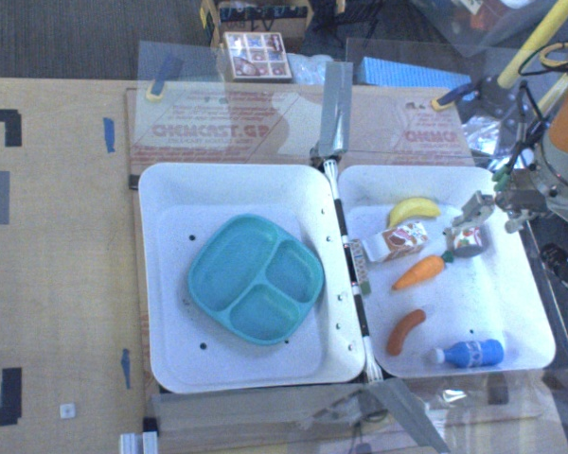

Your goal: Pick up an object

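The arm [549, 173] was extended in from the right, and the gripper [469, 227] was held low at its tip (finger spacing too blurred to judge).

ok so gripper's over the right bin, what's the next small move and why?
Probably a short drop straight down. The gripper hangs at the right bin's far side, above a small grey item beside the carrot's leafy end, and whether anything sits between its fingers can't be made out.
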`<state>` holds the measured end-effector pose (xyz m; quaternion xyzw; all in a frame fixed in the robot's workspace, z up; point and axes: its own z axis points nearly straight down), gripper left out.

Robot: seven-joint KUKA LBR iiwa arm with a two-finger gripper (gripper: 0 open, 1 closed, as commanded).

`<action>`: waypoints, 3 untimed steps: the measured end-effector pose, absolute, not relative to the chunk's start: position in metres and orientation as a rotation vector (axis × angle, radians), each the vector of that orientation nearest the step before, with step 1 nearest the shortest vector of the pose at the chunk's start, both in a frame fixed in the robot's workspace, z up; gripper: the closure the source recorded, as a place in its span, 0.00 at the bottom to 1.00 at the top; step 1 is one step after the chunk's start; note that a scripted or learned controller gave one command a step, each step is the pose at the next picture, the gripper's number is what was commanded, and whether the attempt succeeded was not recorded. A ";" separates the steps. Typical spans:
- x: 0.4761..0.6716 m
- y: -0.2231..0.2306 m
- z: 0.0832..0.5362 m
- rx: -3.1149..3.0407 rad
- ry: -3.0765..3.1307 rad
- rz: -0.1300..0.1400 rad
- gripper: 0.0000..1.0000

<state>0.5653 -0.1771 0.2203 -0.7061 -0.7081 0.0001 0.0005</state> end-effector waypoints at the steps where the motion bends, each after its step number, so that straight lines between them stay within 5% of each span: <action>1: 0.589 -0.216 0.094 -2.135 -2.299 -0.015 0.00; 2: 0.587 -0.222 0.104 -2.146 -2.298 -0.003 1.00; 3: 0.622 -0.105 0.230 -2.281 -2.162 -0.001 1.00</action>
